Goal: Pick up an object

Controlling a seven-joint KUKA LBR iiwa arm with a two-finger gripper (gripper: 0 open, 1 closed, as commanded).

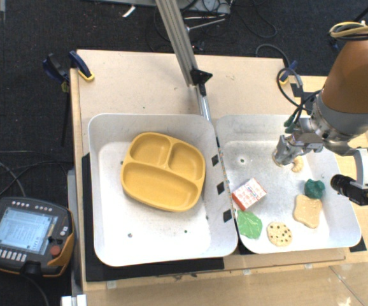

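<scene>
My gripper [285, 156] hangs low over the back of the right bin [344, 233], on the grey arm with the orange band that comes in from the right. A small tan piece [297, 166] lies right beside it, touching or nearly touching its tip. In front of it in the same bin lie a dark green lump [314, 188], a tan toast slice [307, 211], a chocolate-chip cookie [279, 234], a green leaf [249, 225] and a small red-and-white box [248, 194]. Nothing is visibly held.
A yellow divided plate [163, 171] rests in the left bin [101, 234]. A slanted metal pole [177, 37] ends at the bins' shared back edge. A black fixture [353, 189] juts over the right bin's right rim. A teach pendant [21, 234] lies off the bench at lower left.
</scene>
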